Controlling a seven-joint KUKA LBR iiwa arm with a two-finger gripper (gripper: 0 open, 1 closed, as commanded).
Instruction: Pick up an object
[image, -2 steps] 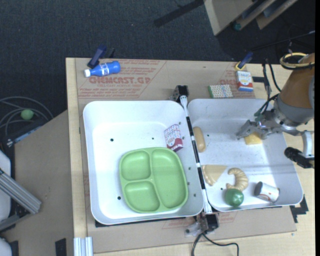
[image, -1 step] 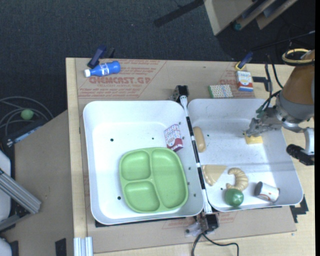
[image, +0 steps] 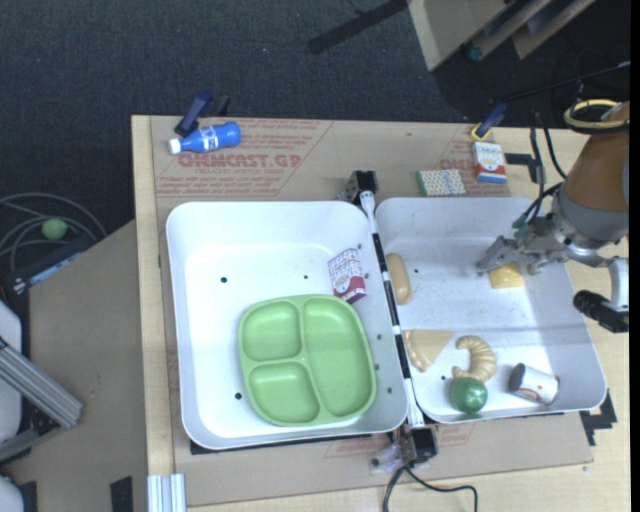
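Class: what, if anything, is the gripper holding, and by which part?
It cannot be told. The gripper is low over a yellow block in the right bin, but no grasp is visible.

The brown board (image: 300, 150) under the bins has big red letters near the top of the frame, next to the blue bottle (image: 205, 138). They look like "CHEMCAST GP", but the letters are faint, so the last part may be wrong. More red letters run in slanted lines across the board at the upper left and upper right. They are too small and pale to read.

The small red and white carton (image: 347, 273) in the left bin has red marks on it. They are too blurry to read.

The little box (image: 488, 160) at the upper right has a picture or label on it. No words can be made out there.
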